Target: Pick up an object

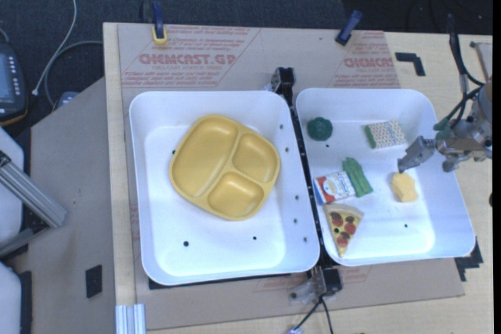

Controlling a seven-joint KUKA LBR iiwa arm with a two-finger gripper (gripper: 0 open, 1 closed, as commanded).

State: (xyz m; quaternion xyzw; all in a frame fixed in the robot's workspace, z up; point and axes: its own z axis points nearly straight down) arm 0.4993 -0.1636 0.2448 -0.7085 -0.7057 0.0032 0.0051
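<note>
a: where's the gripper [419, 155]?

b: at three o'clock over the right bin [450, 235]; fingers apart, nothing between them; the yellow block [404, 187] lies just below it, at its six o'clock, not touching.

a: other pieces there?

b: green ball [319, 128] at eleven o'clock; patterned block [385, 134] at one; green stick [358, 177] beside the red-and-white packet [334, 187] near centre; pizza slice [344, 227] at seven.

a: left bin [156, 246]?

b: a yellow divided plate [225, 177], centred.

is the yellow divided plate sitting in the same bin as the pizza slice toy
No, the yellow divided plate lies alone in the left bin, while the pizza slice toy lies in the right bin.
</note>
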